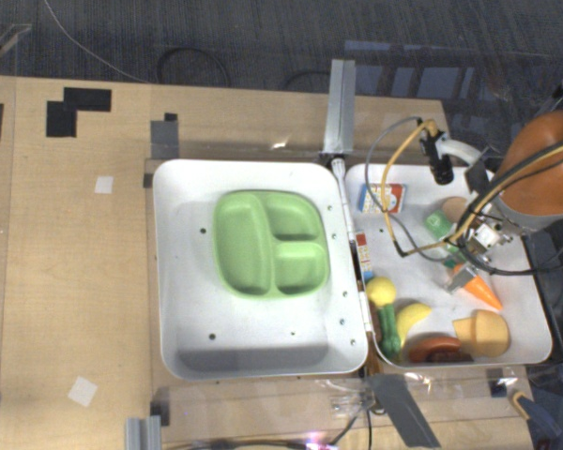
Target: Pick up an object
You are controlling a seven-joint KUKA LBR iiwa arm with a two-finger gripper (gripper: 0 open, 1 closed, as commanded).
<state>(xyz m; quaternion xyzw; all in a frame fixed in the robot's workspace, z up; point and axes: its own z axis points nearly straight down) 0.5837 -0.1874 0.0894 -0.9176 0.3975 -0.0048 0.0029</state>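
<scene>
A pale wooden worktop (pixel 66 279) carries two white bins; the left bin (pixel 183 345) holds a green divided tray (pixel 267 242). In the right bin (pixel 540 340) the end effector (pixel 462 268) hangs low, its state impossible to tell among cables. An orange carrot-shaped toy (pixel 485 292) lies just beside it, toward the bin's near right corner, its long axis running diagonally toward that corner.

Bench (pixel 66 279): pale wood-look board, matt, smooth. Left bin (pixel 183 279): white plastic, smooth, slight sheen. Green tray (pixel 267 242): matt plastic, smooth. Toy carrot (pixel 485 292) and lemon (pixel 413 317): smooth plastic look. Upright rail (pixel 338 106) behind bins: brushed grey metal. Floor (pixel 216 17): dark ribbed carpet, rough.
</scene>
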